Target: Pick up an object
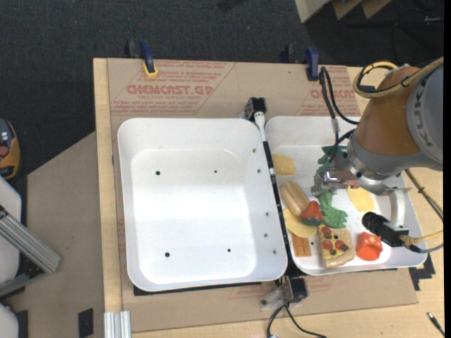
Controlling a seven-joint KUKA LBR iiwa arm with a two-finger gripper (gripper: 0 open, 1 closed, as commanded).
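**Gripper down among the toy food in your right bin**

Your gripper [328, 182] sits low in the right bin [303, 129], right over the cluster of play food. Just below it lies the green leafy piece [331, 211], close enough that the two look to be touching, though you can't confirm contact from this angle. To its left sits the hot dog bun [294, 197], just beside the green piece, with a yellow wedge [284, 164] further up near the bin's dividing edge. Nearer the front rim you have the pizza slice [335, 245] and, beside it, a red tomato-like piece [368, 246]. A pale yellow slice [362, 200] shows under the arm's wrist.

Whether the gripper is parted or closed you cannot tell; the metal head hides that.

The arm [394, 125] comes in from the right, orange band bulging over the bin's back corner, wrist angled down and leftward. The left bin [134, 153] lies alongside, well apart from the gripper.
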